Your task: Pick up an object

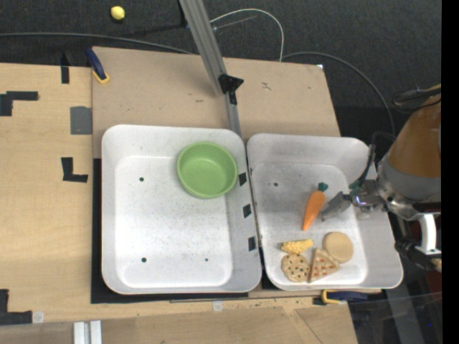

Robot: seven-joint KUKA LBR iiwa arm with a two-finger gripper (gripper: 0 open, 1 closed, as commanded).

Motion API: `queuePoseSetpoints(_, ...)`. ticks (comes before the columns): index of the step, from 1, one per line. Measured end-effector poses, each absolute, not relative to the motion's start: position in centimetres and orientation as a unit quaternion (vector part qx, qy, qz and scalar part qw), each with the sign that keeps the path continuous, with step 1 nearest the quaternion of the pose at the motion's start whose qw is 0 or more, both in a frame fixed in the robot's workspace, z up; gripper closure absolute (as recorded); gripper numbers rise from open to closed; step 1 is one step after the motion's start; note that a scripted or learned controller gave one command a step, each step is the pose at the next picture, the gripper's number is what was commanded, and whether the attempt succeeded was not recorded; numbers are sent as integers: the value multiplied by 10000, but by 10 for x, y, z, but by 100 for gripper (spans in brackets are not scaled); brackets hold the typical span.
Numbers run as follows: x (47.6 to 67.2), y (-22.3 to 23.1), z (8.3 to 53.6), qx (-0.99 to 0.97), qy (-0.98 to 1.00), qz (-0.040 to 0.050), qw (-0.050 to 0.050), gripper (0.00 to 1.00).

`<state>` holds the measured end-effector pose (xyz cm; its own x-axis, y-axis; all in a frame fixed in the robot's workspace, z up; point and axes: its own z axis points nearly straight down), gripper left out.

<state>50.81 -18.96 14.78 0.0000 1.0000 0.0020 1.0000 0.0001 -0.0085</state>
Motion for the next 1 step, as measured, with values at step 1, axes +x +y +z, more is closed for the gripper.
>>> queuePoseSetpoints(1,506,-188,94,-7068,-7074,20,35,0)
